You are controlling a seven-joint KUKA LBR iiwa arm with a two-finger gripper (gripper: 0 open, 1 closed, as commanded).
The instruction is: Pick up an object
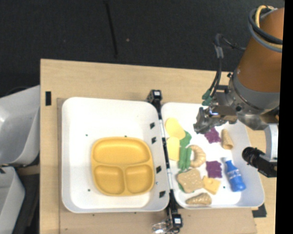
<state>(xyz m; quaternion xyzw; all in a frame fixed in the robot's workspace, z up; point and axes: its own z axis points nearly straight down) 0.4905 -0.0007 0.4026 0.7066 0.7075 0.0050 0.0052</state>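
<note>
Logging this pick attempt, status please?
Gripper low over right bin, grip state unclear. Purple piece just beside it. Toy foods crowded; yellow tray in left bin.

No text, label, brand, number or sign can be read anywhere. The blue bottle [234, 175] near the worktop's right edge is too small and blurred to show any lettering, and the yellow compartment tray [122, 165] bears no markings.

The grey arm with its orange band [264, 51] was cut off by the right edge. Its dark gripper [204, 122] overlapped part of a purple toy piece [213, 136], fingers indistinct.
</note>
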